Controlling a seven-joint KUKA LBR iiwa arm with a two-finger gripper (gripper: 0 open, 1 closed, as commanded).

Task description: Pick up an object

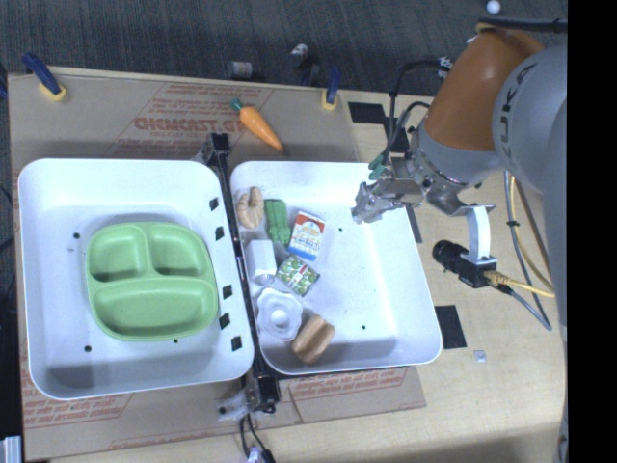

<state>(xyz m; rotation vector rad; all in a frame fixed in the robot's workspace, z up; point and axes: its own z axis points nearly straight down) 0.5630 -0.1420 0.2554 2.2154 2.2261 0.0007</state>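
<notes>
My gripper (pixel 370 205) hangs over the right bin's (pixel 386 287) upper right part, above bare white floor. Nothing shows between its fingers. Along that bin's left side lie several objects: a tan peanut-like piece (pixel 253 206), a green pickle-shaped piece (pixel 278 222), a small red, white and blue carton (pixel 307 235), a green printed packet (pixel 297 276), a white cup-like item (pixel 276 314) and a brown bread roll (pixel 312 339). All of them sit to the left of the gripper and lower in the view.
The left bin (pixel 48 201) holds a green divided plate (pixel 150 280). A toy carrot (pixel 259 128) lies on the cardboard behind the bins. Blue clamps (pixel 45 75) hold the cardboard's far edge.
</notes>
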